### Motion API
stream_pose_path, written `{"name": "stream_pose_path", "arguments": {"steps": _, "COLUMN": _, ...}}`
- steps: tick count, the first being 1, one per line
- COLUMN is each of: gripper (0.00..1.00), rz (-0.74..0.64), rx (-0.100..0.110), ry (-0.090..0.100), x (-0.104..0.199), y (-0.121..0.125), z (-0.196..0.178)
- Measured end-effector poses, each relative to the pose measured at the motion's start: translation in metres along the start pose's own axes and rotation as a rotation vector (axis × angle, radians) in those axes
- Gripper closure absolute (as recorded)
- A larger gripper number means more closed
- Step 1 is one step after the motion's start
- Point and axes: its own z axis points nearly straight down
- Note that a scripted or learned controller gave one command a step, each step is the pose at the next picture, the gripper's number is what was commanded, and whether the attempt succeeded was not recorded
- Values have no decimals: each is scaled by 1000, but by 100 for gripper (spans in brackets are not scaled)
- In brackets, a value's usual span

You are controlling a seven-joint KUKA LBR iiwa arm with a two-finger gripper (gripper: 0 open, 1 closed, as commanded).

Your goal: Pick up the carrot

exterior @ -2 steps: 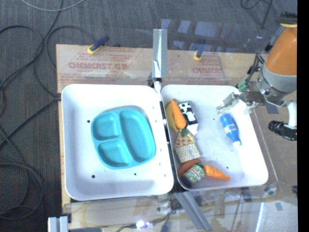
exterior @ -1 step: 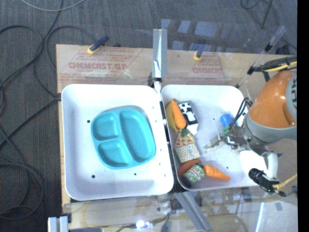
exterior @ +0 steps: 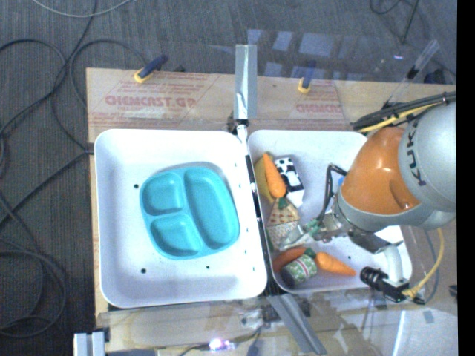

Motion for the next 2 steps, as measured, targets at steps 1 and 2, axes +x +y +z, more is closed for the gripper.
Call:
{"name": "stream_pose_path", "arguments": {"steps": 1, "gripper": 0, "rz": -169, "rx": 7, "ry": 3, "x": -74, "y": -19, "z": 7}}
{"name": "stream_pose_path", "arguments": {"steps": 2, "gripper": 0, "rz": -349, "rx": 5, "ry": 5, "x": -32, "y": -7, "z": -113}}
